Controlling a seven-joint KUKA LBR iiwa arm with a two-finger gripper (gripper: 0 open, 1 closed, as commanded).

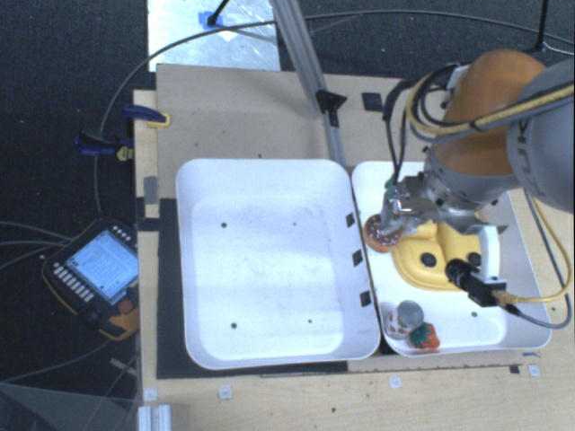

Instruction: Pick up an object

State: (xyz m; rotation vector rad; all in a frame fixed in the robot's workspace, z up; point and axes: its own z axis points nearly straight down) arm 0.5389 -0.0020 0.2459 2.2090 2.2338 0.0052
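Observation:
My gripper (pixel 392 215) hangs low over the left part of the right bin (pixel 503 335), on the end of the grey arm with its orange band. Just below and to the left of it lies a brown round piece (pixel 376 235) with pale dots around its rim, touching or nearly touching the gripper's tip. A yellow moulded object (pixel 428 260) with dark holes lies to the right of that piece, partly under the wrist. Near the bin's front edge stand a small grey cylinder (pixel 410 312) and an orange and green item (pixel 424 335).
The left bin (pixel 198 241) sits beside the right one, with black clips along the shared wall (pixel 358 257). A slanted metal pole (pixel 305 52) rises behind the bins. A teach pendant (pixel 97 272) lies off the bench at left. Yellow cables loop off the arm at right.

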